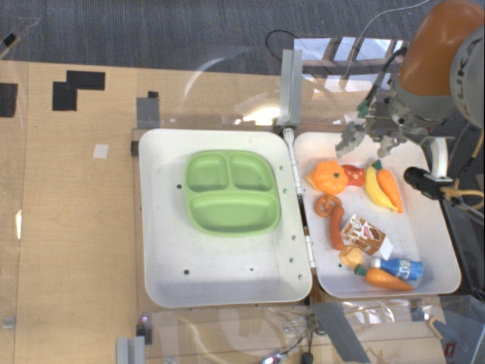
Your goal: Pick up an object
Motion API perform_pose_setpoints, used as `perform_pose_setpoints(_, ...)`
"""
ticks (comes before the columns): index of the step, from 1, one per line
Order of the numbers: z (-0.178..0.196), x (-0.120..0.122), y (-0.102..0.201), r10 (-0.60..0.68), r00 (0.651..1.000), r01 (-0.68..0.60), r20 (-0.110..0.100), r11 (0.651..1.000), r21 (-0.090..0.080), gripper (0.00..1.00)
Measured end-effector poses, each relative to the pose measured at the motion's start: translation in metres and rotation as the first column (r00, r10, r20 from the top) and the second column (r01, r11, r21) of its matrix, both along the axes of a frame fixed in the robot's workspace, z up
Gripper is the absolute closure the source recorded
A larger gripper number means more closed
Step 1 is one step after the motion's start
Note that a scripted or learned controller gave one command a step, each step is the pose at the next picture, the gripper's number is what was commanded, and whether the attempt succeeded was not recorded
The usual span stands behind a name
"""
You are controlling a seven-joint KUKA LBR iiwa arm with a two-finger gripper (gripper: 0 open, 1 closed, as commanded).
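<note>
A: What is seen nearest the camera?

B: The near rim of the left bin (227,298) is seen lowest in the view, on the bench (68,226). Inside that bin a green divided tray (231,192) is laid flat, three compartments being visible.

A: And the next largest thing?

B: The right bin (439,256) is set just beside the left one, their inner walls touching along the middle. Toys are gathered in it. The grey arm with its orange band (439,48) is reached in from the right, above the far end of this bin.

A: How is the gripper found?

B: The gripper (369,142) is held over the far part of the right bin with its two fingers spread wide; nothing is seen between them.

A: Where are the objects relative to it?

B: All are placed nearer the camera than the fingers. A yellow banana (377,190) and a carrot (389,186) are laid side by side, touching, just below the gripper. An orange fruit (328,177) is found to the gripper's lower left, with a red piece (354,175) just beside it. Farther toward the camera a sausage (336,230), a small carton (364,236), a blue bottle (400,268) and a second carrot (388,280) are clustered closely.
</note>
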State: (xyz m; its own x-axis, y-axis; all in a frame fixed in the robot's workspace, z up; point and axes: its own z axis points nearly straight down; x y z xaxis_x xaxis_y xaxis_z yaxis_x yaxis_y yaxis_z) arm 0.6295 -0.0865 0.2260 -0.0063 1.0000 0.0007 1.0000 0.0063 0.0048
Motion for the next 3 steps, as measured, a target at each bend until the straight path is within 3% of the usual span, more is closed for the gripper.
perform_pose_setpoints(1,-0.129,0.023,0.004,0.157,0.988,-0.157,0.004,0.988,-0.001,0.0)
perform_pose_setpoints(2,-0.024,0.041,0.039,-0.05,0.999,0.05,0.004,0.999,0.0,0.0)
perform_pose_setpoints(3,-0.086,0.001,-0.015,0.101,0.995,-0.101,0.0,0.995,-0.001,0.0)
